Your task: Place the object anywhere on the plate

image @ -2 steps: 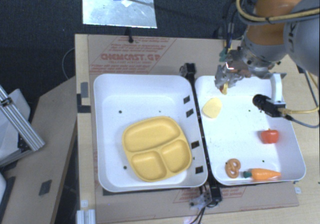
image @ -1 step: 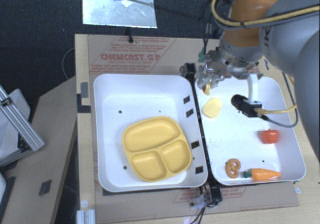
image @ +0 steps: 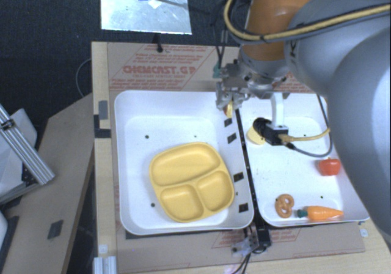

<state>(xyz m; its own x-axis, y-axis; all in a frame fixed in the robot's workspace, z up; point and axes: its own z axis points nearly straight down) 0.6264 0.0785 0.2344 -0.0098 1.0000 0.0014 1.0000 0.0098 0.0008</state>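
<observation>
A small yellow object (image: 229,109) shows at the tip of the gripper (image: 230,106), apparently pinched between its closed fingers, hanging over the divide between the two bins. The yellow plate (image: 190,180), with three compartments, lies below and left of the gripper in the left bin (image: 131,144). This looks like the carry step; the next move calls for travelling left over the plate, lowering, then releasing. To the gripper's right, in the right bin (image: 305,187), lie a pretzel (image: 283,205), carrot (image: 322,211) and tomato (image: 328,166).
</observation>
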